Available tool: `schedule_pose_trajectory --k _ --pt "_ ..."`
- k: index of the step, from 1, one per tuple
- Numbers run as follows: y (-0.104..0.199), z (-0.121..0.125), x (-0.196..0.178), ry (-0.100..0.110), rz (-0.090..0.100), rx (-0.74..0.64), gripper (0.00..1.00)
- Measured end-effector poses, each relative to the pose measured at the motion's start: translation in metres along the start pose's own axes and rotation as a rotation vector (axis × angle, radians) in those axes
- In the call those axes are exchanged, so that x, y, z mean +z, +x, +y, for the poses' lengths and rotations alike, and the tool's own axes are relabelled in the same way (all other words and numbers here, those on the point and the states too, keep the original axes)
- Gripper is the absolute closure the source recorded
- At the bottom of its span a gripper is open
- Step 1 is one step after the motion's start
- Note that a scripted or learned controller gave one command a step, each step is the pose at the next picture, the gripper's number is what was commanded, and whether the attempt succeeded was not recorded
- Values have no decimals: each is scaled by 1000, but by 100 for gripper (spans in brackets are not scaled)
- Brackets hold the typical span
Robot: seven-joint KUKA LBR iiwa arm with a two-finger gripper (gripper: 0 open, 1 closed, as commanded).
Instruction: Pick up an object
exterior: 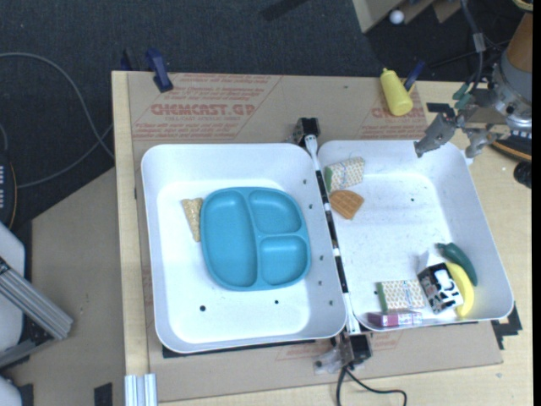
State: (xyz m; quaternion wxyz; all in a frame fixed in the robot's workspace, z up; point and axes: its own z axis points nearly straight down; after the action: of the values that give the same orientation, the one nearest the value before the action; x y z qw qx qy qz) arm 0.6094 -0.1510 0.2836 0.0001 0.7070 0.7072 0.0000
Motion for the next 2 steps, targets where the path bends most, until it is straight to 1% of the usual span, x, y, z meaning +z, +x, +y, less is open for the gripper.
schedule_pose_trajectory --k 1,2 --pt "-62 34 127 1 0 1 0" --pt "-60 57 200 5 9 -3 0"
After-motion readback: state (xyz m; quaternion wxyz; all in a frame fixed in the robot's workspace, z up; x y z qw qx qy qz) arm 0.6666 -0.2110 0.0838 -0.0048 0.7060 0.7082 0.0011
